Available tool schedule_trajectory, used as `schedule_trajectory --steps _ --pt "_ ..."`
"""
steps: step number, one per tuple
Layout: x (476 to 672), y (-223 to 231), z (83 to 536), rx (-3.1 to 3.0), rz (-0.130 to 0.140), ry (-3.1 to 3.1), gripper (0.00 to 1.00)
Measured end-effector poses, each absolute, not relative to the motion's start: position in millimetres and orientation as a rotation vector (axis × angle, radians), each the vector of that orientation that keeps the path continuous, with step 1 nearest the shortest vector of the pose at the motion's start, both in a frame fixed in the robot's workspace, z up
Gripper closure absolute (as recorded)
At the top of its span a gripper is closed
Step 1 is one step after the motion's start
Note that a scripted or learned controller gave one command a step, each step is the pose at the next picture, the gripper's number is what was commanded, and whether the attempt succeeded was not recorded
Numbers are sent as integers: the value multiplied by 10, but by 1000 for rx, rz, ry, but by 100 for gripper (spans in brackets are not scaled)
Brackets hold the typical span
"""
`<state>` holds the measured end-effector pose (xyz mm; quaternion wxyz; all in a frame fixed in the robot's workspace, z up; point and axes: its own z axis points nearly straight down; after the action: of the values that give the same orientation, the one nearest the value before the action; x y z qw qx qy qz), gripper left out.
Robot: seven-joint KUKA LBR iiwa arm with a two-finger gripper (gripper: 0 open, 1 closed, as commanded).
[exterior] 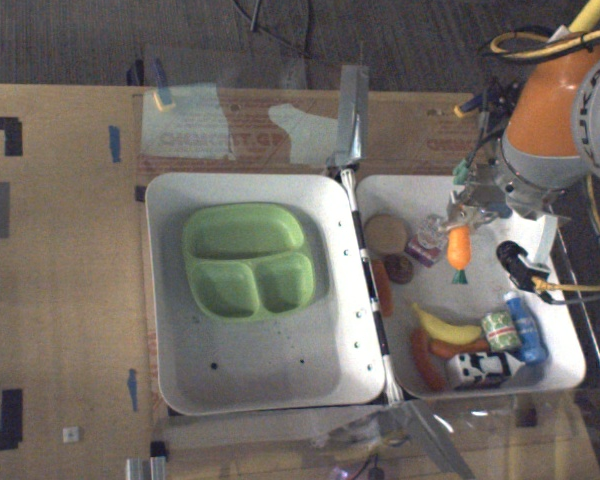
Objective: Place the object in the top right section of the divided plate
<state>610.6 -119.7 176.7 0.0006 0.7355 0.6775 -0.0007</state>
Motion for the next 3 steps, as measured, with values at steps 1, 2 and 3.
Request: schedule_trajectory --steps 1,2,3 --pt "5641 -500 2000 2398 -2 2033 100" --pt "5284 677 3198 2541 -2 1848 100" --pt "5390 1325 2186 2403 -4 2026 100"
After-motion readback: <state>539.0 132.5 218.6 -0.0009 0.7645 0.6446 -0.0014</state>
